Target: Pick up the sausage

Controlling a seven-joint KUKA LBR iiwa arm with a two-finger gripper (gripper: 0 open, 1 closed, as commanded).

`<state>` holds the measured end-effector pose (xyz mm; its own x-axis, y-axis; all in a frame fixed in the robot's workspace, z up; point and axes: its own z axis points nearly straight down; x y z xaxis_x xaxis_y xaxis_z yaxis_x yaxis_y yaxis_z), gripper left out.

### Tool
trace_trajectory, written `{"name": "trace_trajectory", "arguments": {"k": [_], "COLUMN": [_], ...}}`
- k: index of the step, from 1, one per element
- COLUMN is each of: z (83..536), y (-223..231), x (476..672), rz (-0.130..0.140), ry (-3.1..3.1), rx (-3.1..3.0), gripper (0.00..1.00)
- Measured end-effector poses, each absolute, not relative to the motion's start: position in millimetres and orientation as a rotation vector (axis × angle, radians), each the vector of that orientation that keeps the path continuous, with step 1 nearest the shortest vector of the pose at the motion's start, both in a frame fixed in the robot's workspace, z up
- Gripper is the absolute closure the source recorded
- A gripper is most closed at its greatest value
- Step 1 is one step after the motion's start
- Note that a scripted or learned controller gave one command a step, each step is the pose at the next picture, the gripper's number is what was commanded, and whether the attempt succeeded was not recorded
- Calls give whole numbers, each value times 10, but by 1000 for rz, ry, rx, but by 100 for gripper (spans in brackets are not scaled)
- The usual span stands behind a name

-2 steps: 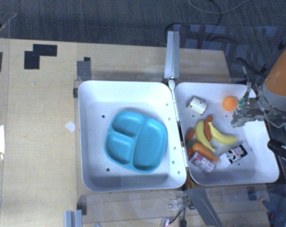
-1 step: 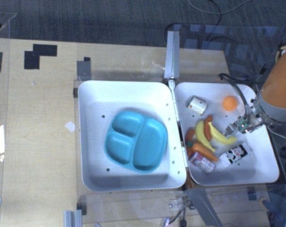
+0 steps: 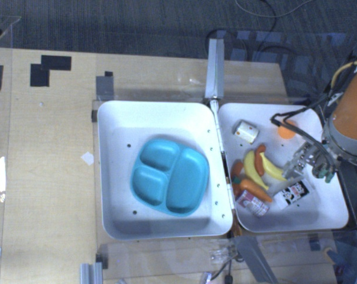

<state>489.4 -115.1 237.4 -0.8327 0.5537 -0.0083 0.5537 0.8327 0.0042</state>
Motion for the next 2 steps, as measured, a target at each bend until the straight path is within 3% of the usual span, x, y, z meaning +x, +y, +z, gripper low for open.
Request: {"name": "trace_trajectory", "arguments": {"k": [1, 2], "z": [2713, 2520], "y": [-606, -723], "x": [4894, 4989], "rz": [3, 0], "ry": [3085, 3133], "rx": [533, -33], "gripper": [100, 100]}}
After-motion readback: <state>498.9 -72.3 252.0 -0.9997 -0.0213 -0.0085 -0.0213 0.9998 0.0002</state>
